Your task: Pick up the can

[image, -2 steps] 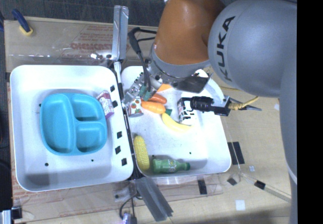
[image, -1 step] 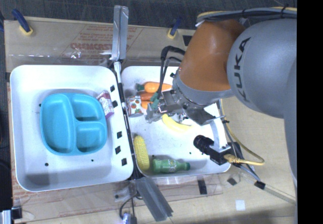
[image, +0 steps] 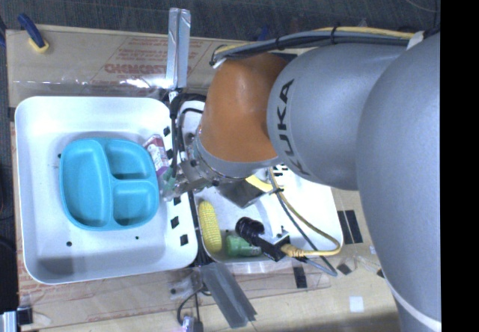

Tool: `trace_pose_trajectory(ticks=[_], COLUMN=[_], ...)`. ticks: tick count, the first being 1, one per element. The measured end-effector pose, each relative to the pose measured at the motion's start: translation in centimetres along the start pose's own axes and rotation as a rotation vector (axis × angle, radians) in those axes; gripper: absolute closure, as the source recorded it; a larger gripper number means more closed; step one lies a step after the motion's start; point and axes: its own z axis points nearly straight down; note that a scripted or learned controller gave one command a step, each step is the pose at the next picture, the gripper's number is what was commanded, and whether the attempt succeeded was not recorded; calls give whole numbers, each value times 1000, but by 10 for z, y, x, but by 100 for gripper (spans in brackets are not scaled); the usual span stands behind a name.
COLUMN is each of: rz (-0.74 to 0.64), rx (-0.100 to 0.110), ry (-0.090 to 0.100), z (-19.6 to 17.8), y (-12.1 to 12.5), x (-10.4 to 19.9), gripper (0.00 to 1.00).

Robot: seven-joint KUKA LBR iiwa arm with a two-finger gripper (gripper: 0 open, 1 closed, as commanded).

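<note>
Can (image: 156, 152), pale with a pink-purple label, lying in the left bin (image: 30, 173) close against its right wall, squeezed beside the right rim of the blue divided tray (image: 105, 182). Gripper (image: 177, 176) low over the seam between the two bins, just right of the can and very near it; touching or apart, impossible to tell. Gripper's opening and any hold: likewise impossible to tell, hidden under the orange band and grey wrist of the arm (image: 314, 114). Small greenish patch (image: 168, 188) just below the can, at the tray's corner, too blurred to name.

Tight quarters around the can: tray rim on one side, bin wall on the other, gripper body over the wall. Bare white floor along the top, left and bottom edges of the left bin, well apart from the can. Right bin (image: 333, 211) largely covered by the arm. In its lower left corner, a yellow corn cob (image: 209, 223) lying along the left wall, with a green object (image: 238, 247) just beside the cob's lower end, near the bottom wall. Bare strip of floor toward the right edge of that bin
</note>
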Motion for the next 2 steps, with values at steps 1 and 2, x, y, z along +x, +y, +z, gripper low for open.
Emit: trace_pose_trajectory(ticks=[1, 2], rz=[-115, -120], rx=[-4, -6], ry=[-2, -3], z=[-39, -49], y=[-18, -17], x=[-55, -55], gripper=[100, 100])
